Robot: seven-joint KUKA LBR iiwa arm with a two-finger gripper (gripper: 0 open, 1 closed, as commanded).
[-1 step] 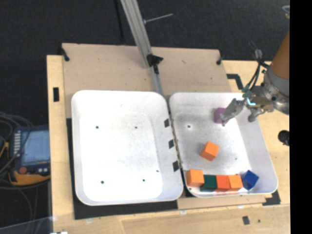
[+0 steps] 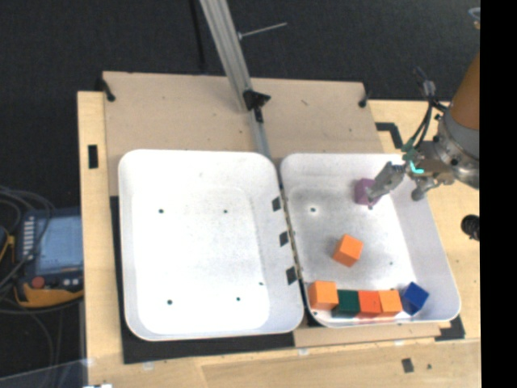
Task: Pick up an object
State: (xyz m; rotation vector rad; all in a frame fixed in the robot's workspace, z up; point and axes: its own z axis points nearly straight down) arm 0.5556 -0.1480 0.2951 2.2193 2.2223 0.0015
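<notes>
Two shallow white bins side by side on a pale wooden bench (image 2: pixel 202 111), seen from above at a slant. Left bin (image 2: pixel 145 176) bare white with a few small dark dots. Right bin (image 2: pixel 428 241) holding several small blocks. Purple block (image 2: pixel 363 190) near the far right part of that bin, just beside the gripper (image 2: pixel 391 181). Grey arm (image 2: pixel 452 156) reaching in from the right, orange band (image 2: pixel 468 95) above the wrist, dark cables looping over it. One grey finger (image 2: pixel 386 180) slanting down toward the purple block, tip touching or almost touching it; a second (image 2: pixel 420 188) set apart to the right, so fingers spread, nothing seen pinched between them. Orange cube (image 2: pixel 349 250) alone and tilted near the bin's middle. Along the near wall, a row: orange block (image 2: pixel 324 294), green block (image 2: pixel 348 302), two more orange blocks (image 2: pixel 380 301), blue block (image 2: pixel 414 297) at the right end. Slim metal pole (image 2: pixel 230 43) rising from between the bins toward the top. Small device with a screen (image 2: pixel 58 245) and cables at far left.
</notes>
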